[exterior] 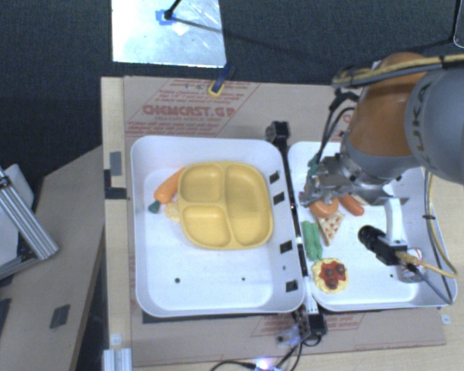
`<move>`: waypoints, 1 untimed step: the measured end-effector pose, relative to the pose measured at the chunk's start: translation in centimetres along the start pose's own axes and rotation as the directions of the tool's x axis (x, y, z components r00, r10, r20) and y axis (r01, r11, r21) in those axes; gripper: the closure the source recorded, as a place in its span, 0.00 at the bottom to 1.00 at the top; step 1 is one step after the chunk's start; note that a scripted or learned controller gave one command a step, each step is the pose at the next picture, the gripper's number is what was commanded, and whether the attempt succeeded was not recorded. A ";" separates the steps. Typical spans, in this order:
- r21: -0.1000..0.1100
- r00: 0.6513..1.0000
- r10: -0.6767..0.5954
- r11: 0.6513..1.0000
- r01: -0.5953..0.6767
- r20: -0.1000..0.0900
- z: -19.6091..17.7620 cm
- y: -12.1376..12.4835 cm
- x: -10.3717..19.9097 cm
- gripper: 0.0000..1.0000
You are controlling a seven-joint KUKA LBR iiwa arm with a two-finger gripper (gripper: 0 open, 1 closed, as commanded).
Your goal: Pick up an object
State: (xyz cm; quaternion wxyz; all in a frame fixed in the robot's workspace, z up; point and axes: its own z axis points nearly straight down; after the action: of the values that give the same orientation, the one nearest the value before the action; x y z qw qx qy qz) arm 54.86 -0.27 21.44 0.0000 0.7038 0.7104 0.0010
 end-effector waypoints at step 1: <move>-0.001 1.000 0.000 1.000 0.000 -0.001 0.2 1.1 4.8 1.00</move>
State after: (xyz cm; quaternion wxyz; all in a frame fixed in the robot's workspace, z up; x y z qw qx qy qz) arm 55.97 4.53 21.21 -0.0001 0.7037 0.7105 0.0015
